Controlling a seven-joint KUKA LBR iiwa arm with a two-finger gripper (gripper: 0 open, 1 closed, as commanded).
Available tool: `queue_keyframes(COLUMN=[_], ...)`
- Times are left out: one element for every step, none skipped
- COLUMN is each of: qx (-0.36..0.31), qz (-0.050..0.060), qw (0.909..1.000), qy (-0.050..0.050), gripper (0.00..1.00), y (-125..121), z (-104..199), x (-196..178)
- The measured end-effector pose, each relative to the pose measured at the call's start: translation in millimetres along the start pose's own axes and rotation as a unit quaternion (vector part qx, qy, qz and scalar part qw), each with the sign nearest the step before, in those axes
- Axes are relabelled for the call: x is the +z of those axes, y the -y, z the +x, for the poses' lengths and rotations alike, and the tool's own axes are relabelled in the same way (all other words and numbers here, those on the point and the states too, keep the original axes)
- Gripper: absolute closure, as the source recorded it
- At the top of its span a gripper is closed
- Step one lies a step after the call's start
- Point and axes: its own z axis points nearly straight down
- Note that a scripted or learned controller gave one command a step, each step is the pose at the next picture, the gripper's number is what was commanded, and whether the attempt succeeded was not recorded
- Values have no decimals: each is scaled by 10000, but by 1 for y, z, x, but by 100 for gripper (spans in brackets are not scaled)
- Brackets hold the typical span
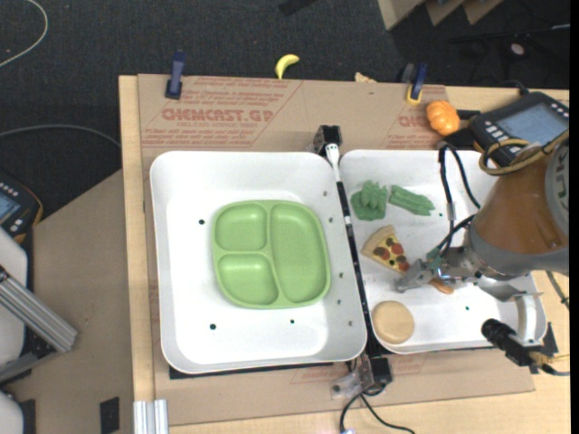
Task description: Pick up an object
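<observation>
Camera view, front to back: a round tan disc [393,321] lies near the front edge of the right bin [470,340]. Behind it the gripper [418,277] reaches in low from the right, its 2 fingers apart with nothing between them, just beside a pizza slice [386,249]. Farther back lies a green toy [391,199]. The left bin [176,242] holds a green 3-compartment plate [270,253].
</observation>
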Motion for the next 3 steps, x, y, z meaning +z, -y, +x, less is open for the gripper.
queue_keyframes(qx=[24,-38,-24], qz=[-44,-43,-7], qw=[10000,10000,10000], qy=[28,-14,-13], gripper=[100,100,100], y=[-2,-13,11], z=[-4,75,138], x=[-17,-110,-157])
